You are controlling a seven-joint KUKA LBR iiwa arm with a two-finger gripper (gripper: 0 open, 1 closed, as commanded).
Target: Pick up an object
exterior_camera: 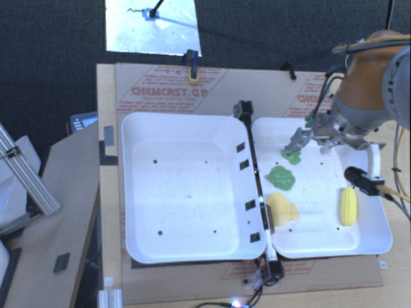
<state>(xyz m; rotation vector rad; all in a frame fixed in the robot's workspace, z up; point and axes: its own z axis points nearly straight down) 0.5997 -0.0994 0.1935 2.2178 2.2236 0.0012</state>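
My gripper hangs over the back of the right bin, open, with nothing between its fingers. Its left finger ends just above a small green piece lying on the bin floor. A larger green leafy object lies a little nearer the front. A pale yellow lump rests against the bin's left wall. A yellow corn cob lies upright near the right side.
The left bin sits beside the right one, joined by a black-clipped divider. A black cable end juts over the right bin near the corn. A metal frame stands at the far left.
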